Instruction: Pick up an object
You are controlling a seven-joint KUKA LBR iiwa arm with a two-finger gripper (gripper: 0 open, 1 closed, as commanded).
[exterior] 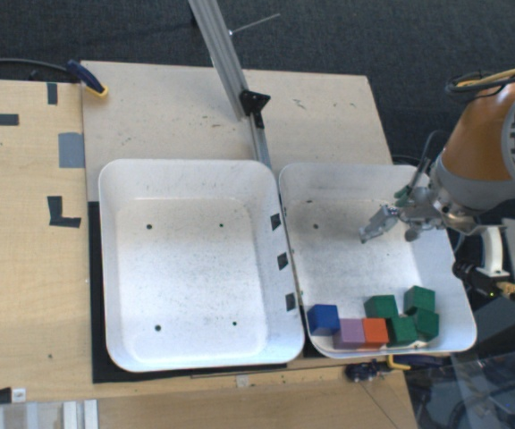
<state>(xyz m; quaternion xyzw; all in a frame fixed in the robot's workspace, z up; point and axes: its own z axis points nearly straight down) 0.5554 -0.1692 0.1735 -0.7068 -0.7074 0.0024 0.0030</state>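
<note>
Camera view looks down on two white bins side by side on a wooden bench. From the 3 o'clock edge the grey arm [485, 164] with its orange band reaches over the right bin [329, 195], and its gripper [392, 224] hangs above that bin's bare middle, pointing toward 9 o'clock. Its two fingers appear spread a little, with nothing between them. All the blocks sit bunched in the right bin's 5 o'clock corner: a blue block [323, 318], a purple block [352, 332] touching an orange block [375, 331], and green blocks [407, 313] heaped at their 3 o'clock side. The gripper is well apart from them. The left bin [186, 186] lies at 9 o'clock of the right one.
</note>
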